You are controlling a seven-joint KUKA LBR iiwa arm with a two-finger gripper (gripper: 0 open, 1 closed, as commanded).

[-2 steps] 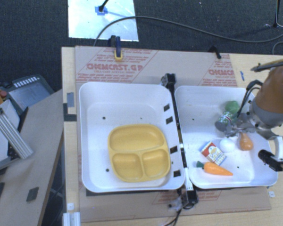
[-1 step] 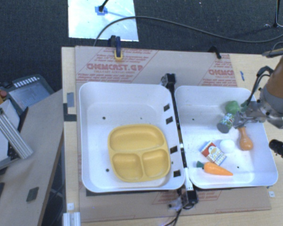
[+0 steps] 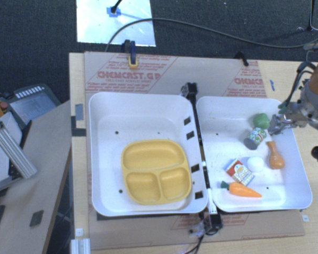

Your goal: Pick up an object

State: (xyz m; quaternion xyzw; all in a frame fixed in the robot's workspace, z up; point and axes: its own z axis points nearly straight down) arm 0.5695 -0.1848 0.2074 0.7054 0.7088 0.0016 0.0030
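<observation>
Candidate objects all sit in the right bin (image 3: 302, 187). Green ball (image 3: 261, 120) near the far right part of the bin, small can with a green label (image 3: 256, 137) lying tilted just in front of it. Tan pear-shaped piece (image 3: 275, 156) close to the bin's right wall. White egg-like ball (image 3: 255, 164) mid-bin, touching or just beside a red-and-white carton (image 3: 239, 172). Toy carrot (image 3: 240, 189) lies flat near the bin's front edge, leaf end pointing left.

Hand (image 3: 279, 121) is at the right bin's far right corner, just beside the green ball, nothing visibly between its fingers. Can't tell whether the fingers are apart or together; too small and cluttered at this angle. Arm comes in over the table's right edge.

Left bin (image 3: 100, 142) carries a yellow three-compartment tray (image 3: 155, 170), sitting toward its front right, compartments bare. Bins touch along a black clip strip (image 3: 195, 142) down the middle. Both sit on a brown printed board (image 3: 164, 70) on the table (image 3: 77, 83). A yellow-and-black clamp (image 3: 131, 53) holds the board at the far edge.
</observation>
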